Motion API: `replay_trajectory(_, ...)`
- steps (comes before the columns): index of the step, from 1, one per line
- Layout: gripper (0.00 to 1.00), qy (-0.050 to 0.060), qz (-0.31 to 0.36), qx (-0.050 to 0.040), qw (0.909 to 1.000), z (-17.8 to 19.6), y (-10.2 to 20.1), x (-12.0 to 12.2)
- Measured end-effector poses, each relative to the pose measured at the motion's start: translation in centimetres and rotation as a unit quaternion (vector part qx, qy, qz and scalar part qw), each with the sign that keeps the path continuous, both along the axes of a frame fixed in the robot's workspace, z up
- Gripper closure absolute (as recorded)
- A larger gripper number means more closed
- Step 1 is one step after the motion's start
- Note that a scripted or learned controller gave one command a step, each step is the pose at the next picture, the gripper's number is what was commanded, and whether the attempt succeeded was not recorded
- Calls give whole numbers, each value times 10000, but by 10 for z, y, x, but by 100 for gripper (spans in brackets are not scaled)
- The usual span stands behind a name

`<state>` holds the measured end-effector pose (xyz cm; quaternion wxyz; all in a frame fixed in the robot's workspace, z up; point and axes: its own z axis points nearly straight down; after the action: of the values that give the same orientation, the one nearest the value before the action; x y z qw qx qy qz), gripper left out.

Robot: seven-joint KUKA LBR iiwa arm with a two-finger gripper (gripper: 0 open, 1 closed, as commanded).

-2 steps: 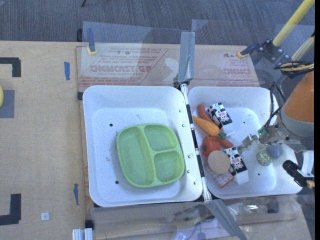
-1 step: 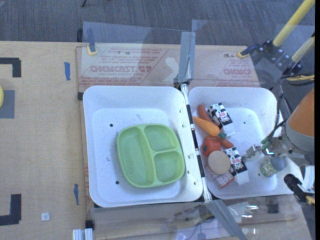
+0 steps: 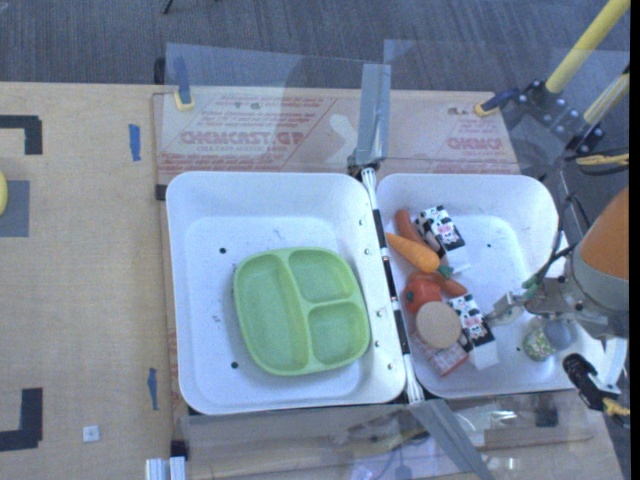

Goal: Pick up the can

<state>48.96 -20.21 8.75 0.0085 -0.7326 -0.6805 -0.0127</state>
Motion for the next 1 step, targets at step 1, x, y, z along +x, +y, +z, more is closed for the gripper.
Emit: replay_trajectory(1, 0, 10, 217, -26, 9998, 0, 1, -3)
